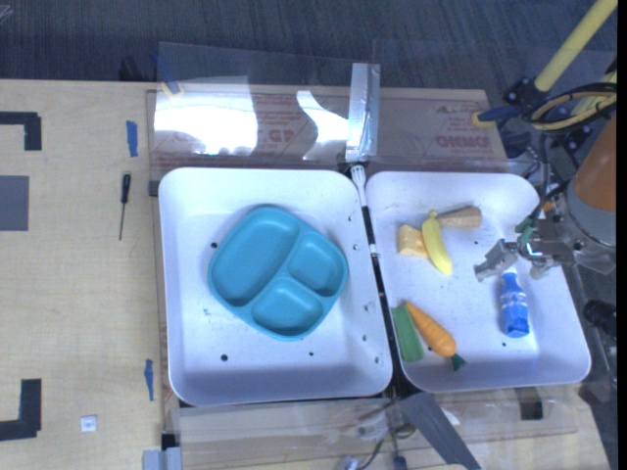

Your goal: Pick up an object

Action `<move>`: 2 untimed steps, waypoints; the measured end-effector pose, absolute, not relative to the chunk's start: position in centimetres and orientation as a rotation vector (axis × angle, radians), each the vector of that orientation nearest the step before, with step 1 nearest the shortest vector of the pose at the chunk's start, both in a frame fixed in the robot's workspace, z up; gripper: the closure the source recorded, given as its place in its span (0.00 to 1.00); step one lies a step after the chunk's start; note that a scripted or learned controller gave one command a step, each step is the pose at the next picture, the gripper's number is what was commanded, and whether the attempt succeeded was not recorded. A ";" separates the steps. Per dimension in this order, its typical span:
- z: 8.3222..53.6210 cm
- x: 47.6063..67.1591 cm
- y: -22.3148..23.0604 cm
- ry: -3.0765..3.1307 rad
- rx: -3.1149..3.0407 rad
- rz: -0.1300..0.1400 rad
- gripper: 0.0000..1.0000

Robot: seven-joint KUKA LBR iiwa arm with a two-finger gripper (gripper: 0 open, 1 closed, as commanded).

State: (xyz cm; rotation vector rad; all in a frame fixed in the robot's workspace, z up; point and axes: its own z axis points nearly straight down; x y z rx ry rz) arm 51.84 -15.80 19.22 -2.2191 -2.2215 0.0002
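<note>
- Where the arm (588,189) comes in from the right, its gripper (502,256) hangs over the right bin (558,360), near the bin's right wall; metal fingers (490,262) point left.
- Claw state: cannot tell. The fingers look small and blurred against the white floor, and nothing can be made out between them.
- Bottle (512,305), blue with a white cap, lies just below the gripper; whether they touch is unclear.
- Banana (437,245) lies on a slant in the upper middle of the right bin, overlapping a yellow block (411,240) on its left; a tan piece (458,217) sits at its upper right.
- Carrot (433,331) lies diagonally near the lower left, just beside a green piece (406,333) along the divider.
- Open room: bare floor between banana and gripper, and along the right bin's bottom edge right of the carrot.
- Left bin (186,360) holds 1 blue plate (278,271) with 3 compartments, roughly centred; bare white floor all round it.
- Clear panel (255,116) stands behind the left bin, glare washing out what is behind.
- Arm cut off at the right edge; the wrist and cables crowd the bin's upper right corner.
</note>
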 end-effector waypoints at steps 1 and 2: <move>20.3 51.9 -15.8 -2.224 -2.221 -0.003 1.00; 24.9 55.5 -14.2 -2.288 -2.159 -0.005 1.00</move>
